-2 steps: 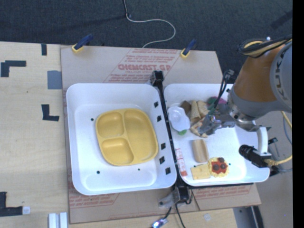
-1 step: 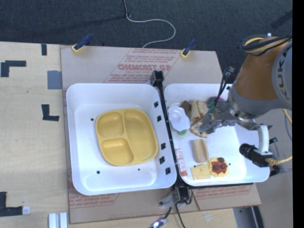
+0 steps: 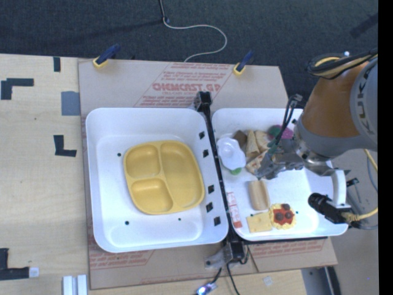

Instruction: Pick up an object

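The right bin (image 3: 313, 231) holds several toy foods. My gripper (image 3: 268, 168) is low in the middle of this bin, against a tan piece (image 3: 253, 163). Just left of it lies a white cup-like object (image 3: 230, 152). Behind it sit brown bread-like pieces (image 3: 256, 141) and a small purple and green item (image 3: 286, 129). In front of the gripper lie a tan bun (image 3: 258, 194), a yellow cheese slice (image 3: 259, 222) and a pizza slice with red dots (image 3: 283, 216). The arm's orange band (image 3: 331, 106) covers the bin's right rear part.
The left bin (image 3: 98, 183) holds a yellow divided plate (image 3: 163, 177). A black divider with clips (image 3: 212, 165) runs between the bins. Both stand on a cardboard sheet (image 3: 178, 85) held by blue and yellow clamps (image 3: 105, 55). A black fitting (image 3: 328, 209) sits by the right bin's edge.
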